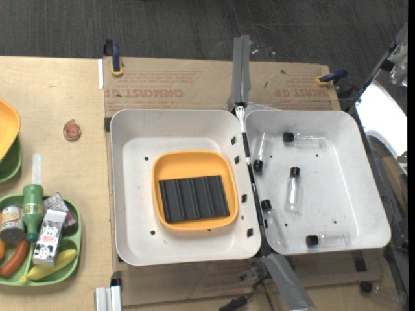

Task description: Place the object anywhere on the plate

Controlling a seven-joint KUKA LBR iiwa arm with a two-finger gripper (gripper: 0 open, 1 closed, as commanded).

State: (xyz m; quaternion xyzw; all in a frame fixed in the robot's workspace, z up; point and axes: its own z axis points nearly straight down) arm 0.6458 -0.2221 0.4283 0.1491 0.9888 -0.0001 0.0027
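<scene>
Camera view from above the bench: in the left bin point(133, 235) sits an orange plate point(170, 163), about in the middle of the bin floor. A dark grey ridged block point(194, 197) lies flat on the plate, inside its rim, a little toward the near edge. The right bin point(363, 173) holds several clear vials with black caps; one vial point(293, 188) lies near the middle, and others lie along the walls. Both bins stand on a brown cardboard sheet point(194, 86), clamped at its far corners. Well apart on the left, a green tray point(70, 261) carries toy food, and a small pink thing point(72, 131) lies alone on the wood.
</scene>
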